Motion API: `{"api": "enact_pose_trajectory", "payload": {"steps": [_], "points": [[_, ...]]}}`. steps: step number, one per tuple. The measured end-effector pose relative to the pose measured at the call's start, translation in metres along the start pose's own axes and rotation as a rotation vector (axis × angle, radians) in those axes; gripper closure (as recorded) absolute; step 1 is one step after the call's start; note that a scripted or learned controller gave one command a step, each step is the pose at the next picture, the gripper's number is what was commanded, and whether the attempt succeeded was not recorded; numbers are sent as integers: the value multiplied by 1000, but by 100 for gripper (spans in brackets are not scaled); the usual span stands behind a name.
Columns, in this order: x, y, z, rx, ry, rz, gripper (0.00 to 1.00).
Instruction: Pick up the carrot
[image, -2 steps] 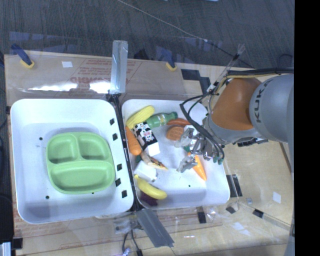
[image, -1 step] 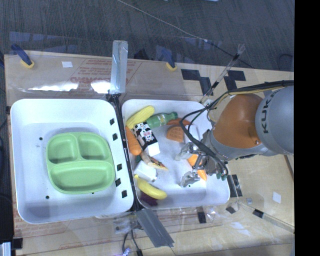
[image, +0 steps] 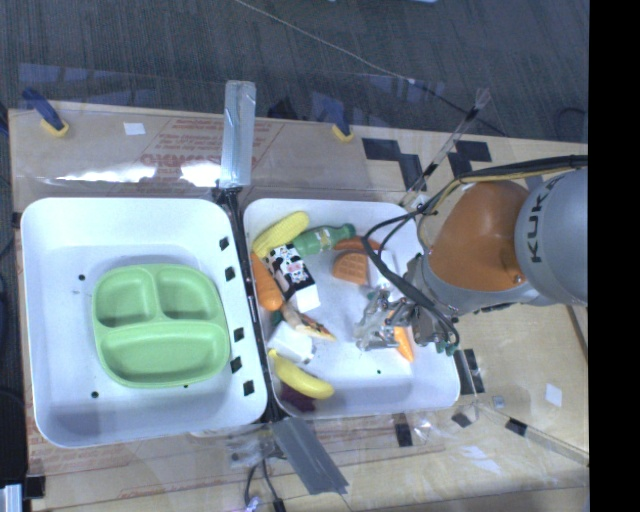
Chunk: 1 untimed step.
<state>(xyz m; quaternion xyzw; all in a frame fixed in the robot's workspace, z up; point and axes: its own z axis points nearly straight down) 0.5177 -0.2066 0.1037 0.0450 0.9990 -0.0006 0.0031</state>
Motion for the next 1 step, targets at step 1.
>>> {"api": "enact_pose_trajectory", "payload": {"steps": [1], "points": [[-14,58,-59,-1,0,-90,100]]}}
